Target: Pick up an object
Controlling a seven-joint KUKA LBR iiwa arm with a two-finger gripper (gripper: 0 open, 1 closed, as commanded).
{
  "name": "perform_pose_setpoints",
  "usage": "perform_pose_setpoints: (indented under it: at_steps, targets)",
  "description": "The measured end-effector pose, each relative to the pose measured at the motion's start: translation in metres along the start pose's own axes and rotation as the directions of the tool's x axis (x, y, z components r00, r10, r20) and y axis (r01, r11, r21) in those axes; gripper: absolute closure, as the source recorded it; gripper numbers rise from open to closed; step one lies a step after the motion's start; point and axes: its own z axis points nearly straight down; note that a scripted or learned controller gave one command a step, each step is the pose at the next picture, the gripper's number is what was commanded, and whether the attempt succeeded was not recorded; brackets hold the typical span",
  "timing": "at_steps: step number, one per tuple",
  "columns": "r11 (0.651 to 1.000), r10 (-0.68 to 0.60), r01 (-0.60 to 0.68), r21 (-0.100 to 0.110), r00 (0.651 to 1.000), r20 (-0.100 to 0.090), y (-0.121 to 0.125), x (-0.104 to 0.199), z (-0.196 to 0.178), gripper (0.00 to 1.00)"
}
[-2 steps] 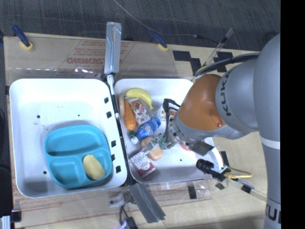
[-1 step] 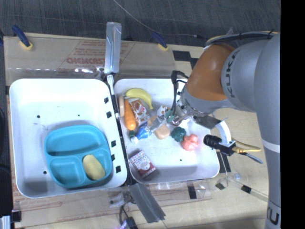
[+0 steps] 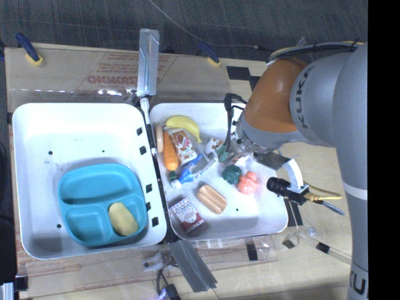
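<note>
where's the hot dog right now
The hot dog lies in the right bin, toward its front, between the small red carton at the front left and the pink toy to its right.

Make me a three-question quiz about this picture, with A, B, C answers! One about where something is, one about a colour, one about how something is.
1. Where is the potato?
A. on the blue tray
B. beside the banana
C. on the bench

2. What colour is the tray?
A. red
B. blue
C. green

3. How is the carrot placed?
A. hanging over the rim
B. standing upright
C. lying flat in the right bin

Answers: 1 A, it sits in a tray compartment. 2 B, the tray is bright blue. 3 C, it lies by the bin's left wall.
</note>
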Motion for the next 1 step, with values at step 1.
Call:
perform_pose_setpoints:
  at_steps: [1]
  targets:
    - [1.000,-0.005,0.005,0.003,1.000,-0.002,-0.0001,0.0008,-0.0094,1.00]
